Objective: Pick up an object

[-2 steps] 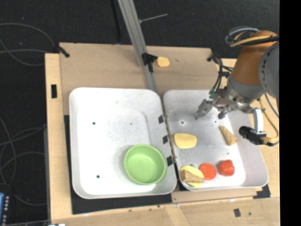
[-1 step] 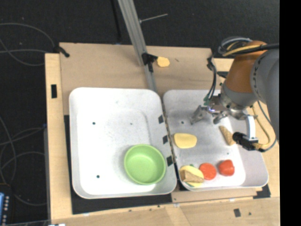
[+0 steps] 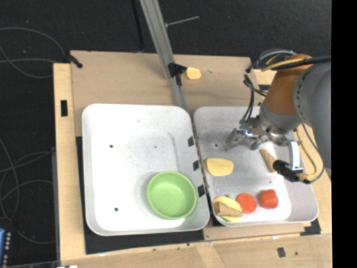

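My gripper (image 3: 233,142) hangs over the upper middle of the right bin (image 3: 217,121), its fingers pointing left and down. Nothing shows between them. Just below it lies a pale yellow flat piece (image 3: 220,166). Along the bin's front edge sit a yellow and tan piece (image 3: 227,207), a red-orange round object (image 3: 246,202) and a red object (image 3: 269,199). A tan stick-like piece (image 3: 268,159) lies to the right, under the wrist. A green bowl (image 3: 172,194) rests in the left bin (image 3: 111,127) at its front right.
A grey metal post (image 3: 159,38) rises slantwise from the bench behind the bins. A small yellow object (image 3: 193,73) lies on the bench beside it. Cables hang around the arm's wrist at the right.
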Available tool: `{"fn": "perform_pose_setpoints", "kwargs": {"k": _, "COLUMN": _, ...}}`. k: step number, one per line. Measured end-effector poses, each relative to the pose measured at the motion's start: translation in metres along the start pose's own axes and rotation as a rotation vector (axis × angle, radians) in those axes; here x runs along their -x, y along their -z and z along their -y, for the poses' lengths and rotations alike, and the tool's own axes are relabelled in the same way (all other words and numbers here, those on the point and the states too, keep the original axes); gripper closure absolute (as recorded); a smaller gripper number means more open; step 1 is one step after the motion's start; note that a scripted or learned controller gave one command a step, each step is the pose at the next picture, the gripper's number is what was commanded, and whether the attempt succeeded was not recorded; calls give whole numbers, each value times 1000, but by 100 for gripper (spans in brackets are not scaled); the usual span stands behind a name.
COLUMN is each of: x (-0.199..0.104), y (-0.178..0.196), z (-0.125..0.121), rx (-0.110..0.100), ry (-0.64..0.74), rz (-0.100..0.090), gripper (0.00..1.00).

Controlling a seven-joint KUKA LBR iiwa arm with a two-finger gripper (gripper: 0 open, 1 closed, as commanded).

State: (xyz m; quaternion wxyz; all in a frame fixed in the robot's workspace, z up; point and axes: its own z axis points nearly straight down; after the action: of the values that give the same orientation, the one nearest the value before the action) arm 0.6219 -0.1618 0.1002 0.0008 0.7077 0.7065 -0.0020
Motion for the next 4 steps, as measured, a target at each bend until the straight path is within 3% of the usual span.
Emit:
{"fn": "perform_pose_setpoints", "kwargs": {"k": 1, "x": 0, "y": 13, "z": -1, "rx": 5, "ry": -1, "rz": -1, "gripper": 100}}
{"fn": "perform_pose_setpoints", "kwargs": {"k": 3, "x": 7, "y": 136, "z": -12, "rx": 10, "ry": 5, "rz": -2, "gripper": 100}}
{"fn": "perform_pose_setpoints", "kwargs": {"k": 4, "x": 7, "y": 146, "z": -13, "rx": 5, "ry": 7, "rz": -4, "gripper": 100}}
